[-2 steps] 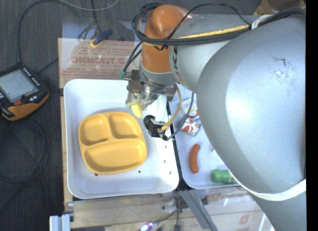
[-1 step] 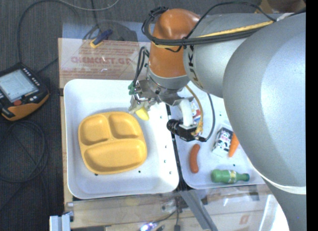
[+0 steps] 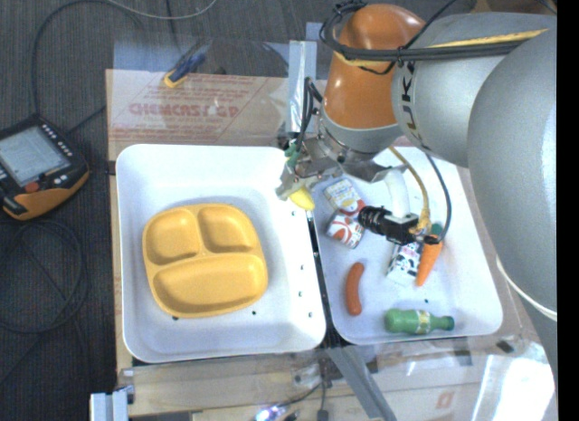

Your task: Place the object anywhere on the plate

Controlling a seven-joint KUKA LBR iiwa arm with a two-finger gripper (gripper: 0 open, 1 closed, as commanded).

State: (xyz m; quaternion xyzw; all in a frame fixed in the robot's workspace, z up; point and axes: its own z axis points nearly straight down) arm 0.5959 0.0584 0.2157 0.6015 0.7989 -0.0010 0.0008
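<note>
A yellow plate (image 3: 206, 258) with three compartments lies in the left bin (image 3: 136, 175). My gripper (image 3: 297, 187) hangs over the rim where the two bins meet, up and to the right of the plate. A small yellow object (image 3: 302, 199) sits between its fingertips, and the fingers look shut on it. The object is above the divider, apart from the plate. The wrist hides most of the gripper's upper part.
The right bin (image 3: 470, 256) holds a white and yellow packet (image 3: 343, 194), a red and white can (image 3: 346, 228), a white carton (image 3: 402, 263), a carrot (image 3: 427, 262), a red sausage (image 3: 354, 287) and a green bottle (image 3: 417, 321). A teach pendant (image 3: 34, 166) lies on the floor at left.
</note>
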